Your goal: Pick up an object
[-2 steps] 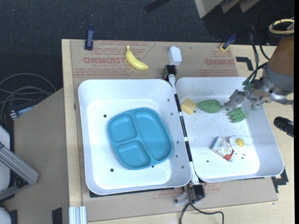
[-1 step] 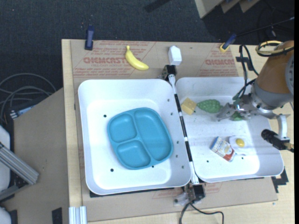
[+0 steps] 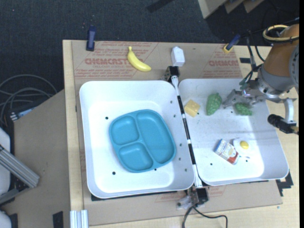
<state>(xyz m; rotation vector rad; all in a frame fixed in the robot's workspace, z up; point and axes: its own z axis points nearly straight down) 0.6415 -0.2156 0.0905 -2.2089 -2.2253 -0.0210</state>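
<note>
1. Outside the bins, at about 12 o'clock of the left bin (image 3: 90,127), a yellow banana (image 3: 137,61) lies on the brown board (image 3: 109,61). The board carries red print that reads roughly "CHEMCAST", repeated on the right half; the smaller lines are too fine to read.

2. The left bin holds a blue divided plate (image 3: 141,139) with three compartments, near its centre. It looks like stiff, smooth plastic, wide and flat, so a poor candidate for two fingers except at the rim.

3. In the right bin (image 3: 266,170), at 9 to 10 o'clock, sits a pale yellow block (image 3: 192,108), probably light and slightly soft like sponge; its flat sides should pinch well.

4. Just right of it lies a green leafy toy (image 3: 213,103), bumpy and likely light; a hold across its narrow middle seems best.

5. At about 6 o'clock is a small white and red carton (image 3: 226,151); its label is too small to read. Thin walls may dent, so grip the broad faces gently. A small yellow round piece (image 3: 244,145) lies just beside it, likely to roll.

6. At 1 o'clock the gripper (image 3: 240,98) is low over the bin, between the leafy toy and a second green piece (image 3: 244,109), which lies just beside it. How far apart its jaws stand I cannot tell, and nothing is seen in its hold. That second piece looks like the nearest target.
</note>
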